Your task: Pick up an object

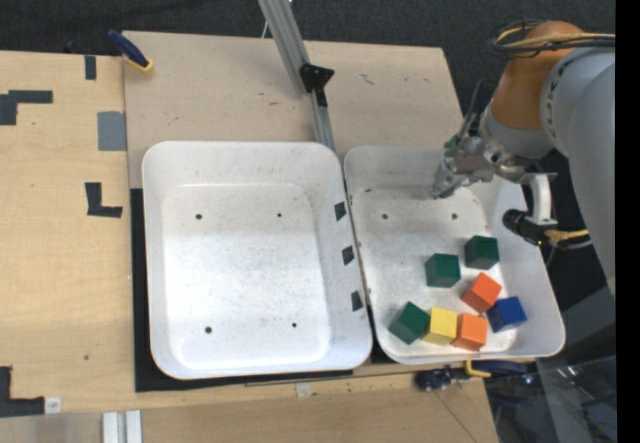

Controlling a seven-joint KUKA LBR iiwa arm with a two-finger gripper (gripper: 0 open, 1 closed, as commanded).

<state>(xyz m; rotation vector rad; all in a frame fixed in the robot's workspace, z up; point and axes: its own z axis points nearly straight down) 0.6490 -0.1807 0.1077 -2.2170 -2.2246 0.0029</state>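
Grey pincer (447,183) hangs over the right bin (400,181); its spread cannot be told. Seven coloured cubes, nearest a green cube (481,251), lie below it, apart.

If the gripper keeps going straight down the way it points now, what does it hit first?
Most likely bare floor of the right bin, near its far end. The gripper sits well clear of the blocks, nearest being the green block; depth is uncertain.

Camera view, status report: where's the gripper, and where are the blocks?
Gripper low over right bin's far end, nothing seen between its fingers. Blocks clustered at near end: green, orange, blue, yellow. Path clear.
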